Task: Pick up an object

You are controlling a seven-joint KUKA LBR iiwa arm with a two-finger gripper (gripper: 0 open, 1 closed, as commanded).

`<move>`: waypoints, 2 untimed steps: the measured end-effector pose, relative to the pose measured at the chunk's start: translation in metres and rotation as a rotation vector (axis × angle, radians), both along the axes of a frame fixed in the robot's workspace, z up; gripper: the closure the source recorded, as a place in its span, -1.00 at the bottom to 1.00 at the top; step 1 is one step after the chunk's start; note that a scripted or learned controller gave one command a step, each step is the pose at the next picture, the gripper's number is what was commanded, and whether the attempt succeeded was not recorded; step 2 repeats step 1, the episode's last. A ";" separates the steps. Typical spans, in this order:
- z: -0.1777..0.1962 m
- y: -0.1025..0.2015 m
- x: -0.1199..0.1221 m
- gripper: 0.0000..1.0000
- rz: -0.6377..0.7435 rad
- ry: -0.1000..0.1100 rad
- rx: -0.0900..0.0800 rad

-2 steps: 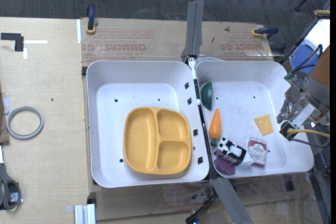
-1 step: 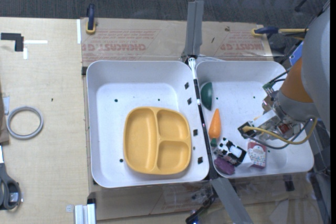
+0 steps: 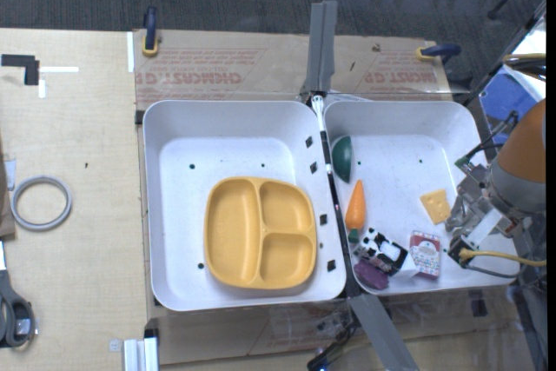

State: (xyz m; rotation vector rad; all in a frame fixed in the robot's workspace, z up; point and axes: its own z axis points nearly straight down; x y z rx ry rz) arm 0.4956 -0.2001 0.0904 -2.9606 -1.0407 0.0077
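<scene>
The right bin point(image 3: 408, 122) holds several small objects. A dark green rounded piece point(image 3: 342, 156) lies against its left wall, with an orange carrot point(image 3: 355, 203) just below it. A yellow cheese wedge point(image 3: 435, 206) sits toward the right. Along the front lie a black-and-white toy point(image 3: 380, 250), a purple piece point(image 3: 373, 274) and a small pink-and-white box point(image 3: 425, 254). My gripper point(image 3: 466, 224) hangs over the bin's right side, just right of the cheese wedge and above the box. Nothing is visibly held in it.
The left bin point(image 3: 165, 187) holds a yellow divided plate point(image 3: 260, 232). A central divider rail point(image 3: 321, 48) runs between the bins. On the bench at left lie a grey tape ring point(image 3: 38, 202) and scissors point(image 3: 14, 317). A yellow cable point(image 3: 495, 256) trails from the wrist.
</scene>
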 end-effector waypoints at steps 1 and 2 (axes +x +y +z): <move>0.000 0.000 0.000 -1.00 0.000 0.000 0.000; 0.000 0.000 0.000 -1.00 0.000 0.000 0.000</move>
